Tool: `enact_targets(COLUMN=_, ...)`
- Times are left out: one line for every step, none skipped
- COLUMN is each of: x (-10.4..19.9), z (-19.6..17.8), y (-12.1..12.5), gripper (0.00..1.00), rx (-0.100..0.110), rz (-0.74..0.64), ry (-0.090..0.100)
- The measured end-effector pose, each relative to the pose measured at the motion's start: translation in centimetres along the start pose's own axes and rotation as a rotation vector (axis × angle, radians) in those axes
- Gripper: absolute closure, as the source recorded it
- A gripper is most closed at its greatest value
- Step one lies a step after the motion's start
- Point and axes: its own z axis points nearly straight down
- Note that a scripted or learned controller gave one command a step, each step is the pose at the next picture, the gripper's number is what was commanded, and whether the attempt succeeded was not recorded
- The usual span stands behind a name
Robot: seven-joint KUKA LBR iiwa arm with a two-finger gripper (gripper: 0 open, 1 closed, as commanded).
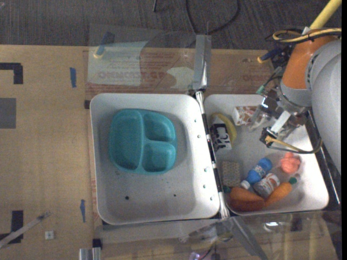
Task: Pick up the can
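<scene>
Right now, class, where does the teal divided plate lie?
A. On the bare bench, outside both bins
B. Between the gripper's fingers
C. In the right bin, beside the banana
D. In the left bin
D: the teal divided plate lies flat on the floor of the left bin, in its upper part, apart from the clutter in the right bin.

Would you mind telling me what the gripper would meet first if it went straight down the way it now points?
Probably bare floor of the right bin. The gripper hangs over the open patch above the blue bottle and the can; neither looks directly beneath it, though depth is unclear.
</scene>
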Motion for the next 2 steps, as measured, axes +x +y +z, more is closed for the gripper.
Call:
enact_targets(x=0.58, z=-0.03, y=-0.38, gripper=0.00, rx=-0.004, rz=0.058, ry=-0.001)
enact_targets(x=-0.29, z=-0.11, y=0.52, gripper=0.00, rx=0.030, rz=0.188, ry=0.023)
